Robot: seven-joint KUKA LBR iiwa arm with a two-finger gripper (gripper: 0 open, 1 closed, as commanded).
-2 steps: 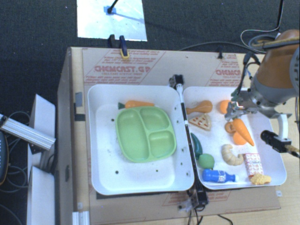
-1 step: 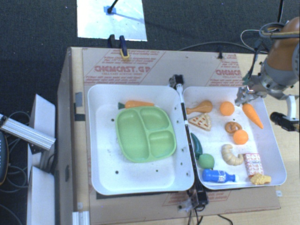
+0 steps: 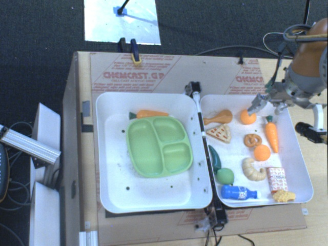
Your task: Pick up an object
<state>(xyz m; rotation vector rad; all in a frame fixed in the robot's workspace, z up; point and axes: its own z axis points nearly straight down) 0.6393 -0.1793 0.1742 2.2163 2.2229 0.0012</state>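
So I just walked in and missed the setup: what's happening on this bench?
A KUKA arm reaches in from the right, its open gripper above the far edge of the right bin, close to an orange and a carrot. It holds nothing. Toy foods are scattered in that bin. The left bin holds a green divided tray and another carrot.

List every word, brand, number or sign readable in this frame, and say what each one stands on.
"CHEMCAST GP": red print on the protective sheet covering the bench behind the left bin.
The same red print repeats at the sheet's right, slanted and partly cut off; only fragments read there.
Smaller red lines under both: too blurred to read.
Red-and-white packet in the right bin: print too small to read.
Blue bottle: label unreadable.
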